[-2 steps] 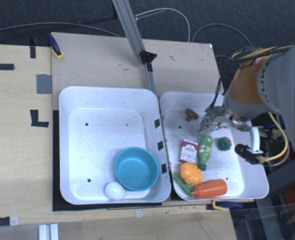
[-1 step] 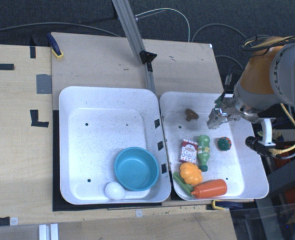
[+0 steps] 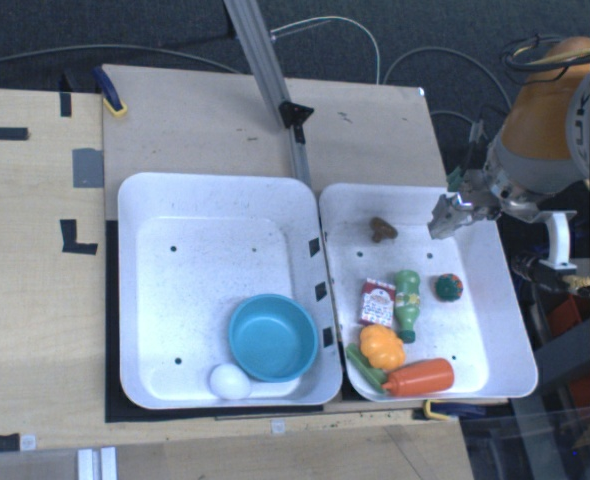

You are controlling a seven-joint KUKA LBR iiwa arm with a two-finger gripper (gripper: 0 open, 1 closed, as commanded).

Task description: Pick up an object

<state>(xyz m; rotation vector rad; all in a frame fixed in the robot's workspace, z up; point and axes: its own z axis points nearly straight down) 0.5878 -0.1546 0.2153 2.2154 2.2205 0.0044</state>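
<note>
The right bin holds a small brown lump near its back, a red carton, a green bottle, a dark green and red ball, an orange fruit, a green pod and a red-orange carrot. My gripper hangs over the back right part of this bin, right of the brown lump and above the ball. Nothing shows between its fingers.
The left bin holds a blue bowl and a white egg near its front. A grey metal pole slants down to the gap between the bins. Cables lie behind the bench.
</note>
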